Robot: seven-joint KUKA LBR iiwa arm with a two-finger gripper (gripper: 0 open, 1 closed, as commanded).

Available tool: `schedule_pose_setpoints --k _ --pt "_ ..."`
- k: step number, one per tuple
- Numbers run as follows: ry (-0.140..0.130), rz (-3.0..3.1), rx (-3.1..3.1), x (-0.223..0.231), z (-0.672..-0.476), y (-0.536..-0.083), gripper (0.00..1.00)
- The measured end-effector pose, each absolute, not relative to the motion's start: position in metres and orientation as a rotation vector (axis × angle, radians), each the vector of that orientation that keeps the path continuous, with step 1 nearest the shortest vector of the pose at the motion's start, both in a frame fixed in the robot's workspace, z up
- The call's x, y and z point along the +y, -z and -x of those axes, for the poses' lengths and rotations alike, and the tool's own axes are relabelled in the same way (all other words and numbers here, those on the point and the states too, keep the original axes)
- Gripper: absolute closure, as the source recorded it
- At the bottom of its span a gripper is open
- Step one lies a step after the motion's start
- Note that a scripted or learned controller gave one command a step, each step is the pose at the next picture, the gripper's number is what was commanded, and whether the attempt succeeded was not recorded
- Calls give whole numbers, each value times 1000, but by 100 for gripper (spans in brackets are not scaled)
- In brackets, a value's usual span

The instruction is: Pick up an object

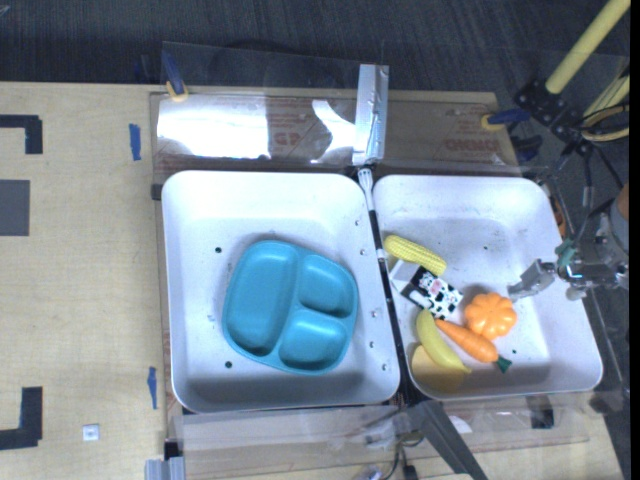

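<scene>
In the left bin [190, 268] lies a blue plate [290, 306] with three parts, and in the right bin [480, 208] a small heap sits close together: a corn cob [414, 254], a black-and-white toy [434, 293], a banana [437, 346], a carrot [470, 342] and an orange pumpkin [489, 314]. The gripper [535, 278] is at the right bin's right edge, just beside the pumpkin, holding nothing, and whether it is wide or narrow cannot be told. The robot looks to be at the reaching step, and next it would need to go down over one toy and close on it.

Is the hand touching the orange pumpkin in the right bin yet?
Apart. In the camera view the hand sits at the right bin's right side, and bare white bin floor shows between it and the orange pumpkin.
</scene>
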State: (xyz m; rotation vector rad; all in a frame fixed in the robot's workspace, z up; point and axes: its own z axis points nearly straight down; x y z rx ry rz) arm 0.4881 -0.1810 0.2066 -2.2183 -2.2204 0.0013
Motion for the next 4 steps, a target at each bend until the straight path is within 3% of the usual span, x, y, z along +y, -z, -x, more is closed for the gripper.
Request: schedule_pose_setpoints --k 1,2,3,4 --pt "5 2053 -2385 -159 -481 -87 0" --pt "4 2167 -2281 -170 -544 -86 0" --pt "7 2173 -2283 -171 -545 -98 100" --pt "6 2388 -2048 -129 -551 -202 100"
